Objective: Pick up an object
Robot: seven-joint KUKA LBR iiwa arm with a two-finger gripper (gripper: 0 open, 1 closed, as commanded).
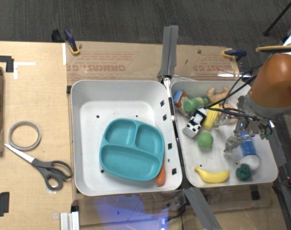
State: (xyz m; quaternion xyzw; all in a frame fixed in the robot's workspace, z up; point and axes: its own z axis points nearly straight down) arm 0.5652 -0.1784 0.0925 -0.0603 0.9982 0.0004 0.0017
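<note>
On the bench's left side, outside the bins: a roll of tape (25,134) lying flat, and grey-handled scissors (42,166) just below it, blades toward the left edge.

Left bin (83,128): a teal divided plate (132,149), three compartments, set toward the bin's near right corner; an orange carrot-like piece (161,177) lies against the plate's lower right rim, beside the bin's right wall.

Right bin (267,176), items from its left wall across: a green bottle-like toy (194,103) near the far left corner, with a blue and red item (178,98) at its left; a black-and-white spotted block (195,122) below that; a yellow corn cob (211,117) touching the block's right side; a tan figure (218,95) along the far wall; a green ball (205,140) near the middle; a yellow banana (212,175) by the near wall; a blue and white bottle (249,152) toward the right wall; a dark green object (243,172) in the near right corner.

Arm: orange band (277,83) above the right bin's far right corner. Gripper (235,140) lowered between the green ball and the bottle, touching neither; fingers spread, nothing between them.
</note>
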